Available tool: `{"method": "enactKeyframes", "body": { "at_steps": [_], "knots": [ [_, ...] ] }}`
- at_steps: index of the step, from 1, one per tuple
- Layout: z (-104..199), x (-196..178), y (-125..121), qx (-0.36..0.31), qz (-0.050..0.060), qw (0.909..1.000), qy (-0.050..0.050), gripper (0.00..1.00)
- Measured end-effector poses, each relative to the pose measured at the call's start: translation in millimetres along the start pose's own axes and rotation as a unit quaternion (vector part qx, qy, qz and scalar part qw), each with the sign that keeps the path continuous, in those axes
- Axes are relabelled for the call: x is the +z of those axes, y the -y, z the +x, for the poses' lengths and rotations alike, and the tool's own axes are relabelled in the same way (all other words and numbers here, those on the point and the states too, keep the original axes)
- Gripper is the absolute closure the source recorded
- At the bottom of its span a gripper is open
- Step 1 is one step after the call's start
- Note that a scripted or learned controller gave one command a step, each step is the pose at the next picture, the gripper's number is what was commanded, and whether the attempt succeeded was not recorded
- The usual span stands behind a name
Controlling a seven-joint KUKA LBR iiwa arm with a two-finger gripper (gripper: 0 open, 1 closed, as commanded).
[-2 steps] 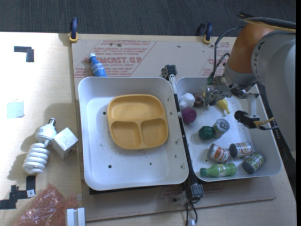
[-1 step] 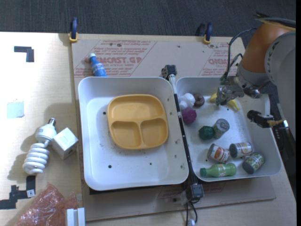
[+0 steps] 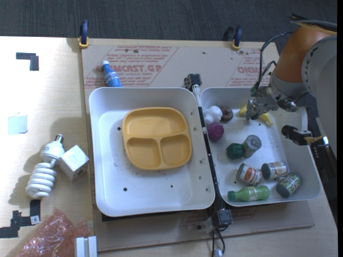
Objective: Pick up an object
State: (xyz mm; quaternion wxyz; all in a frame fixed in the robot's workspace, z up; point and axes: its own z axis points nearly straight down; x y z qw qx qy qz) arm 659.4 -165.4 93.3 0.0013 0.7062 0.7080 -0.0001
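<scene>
Yellow banana [image 3: 263, 119] lies under the pincer [image 3: 256, 109], beside the white ball [image 3: 214, 112]; light, soft, best pinched mid-body; finger state unreadable.

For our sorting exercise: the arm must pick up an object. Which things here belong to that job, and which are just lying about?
Belonging to the job:
hand
yellow item by the hand
purple ball
green bottle
cans
right bin

Lying about:
yellow tray in the left bin
light bulb
white cube
blue bottle

Matt yellow plastic tray [image 3: 157, 142], glossy white bins [image 3: 102, 159] — shiny, seemingly metal cans [image 3: 274, 169] — on bare cardboard [image 3: 161, 63].
</scene>
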Motion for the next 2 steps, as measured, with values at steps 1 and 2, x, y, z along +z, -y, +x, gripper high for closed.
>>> {"method": "enactKeyframes", "body": {
  "at_steps": [1,2],
  "knots": [
    [-1.4,-0.1,-0.1,0.0,0.0,1.0,0.0,0.0],
    [8.3,0.2,0.2,0.0,0.0,1.0,0.0,0.0]
  ]
}}
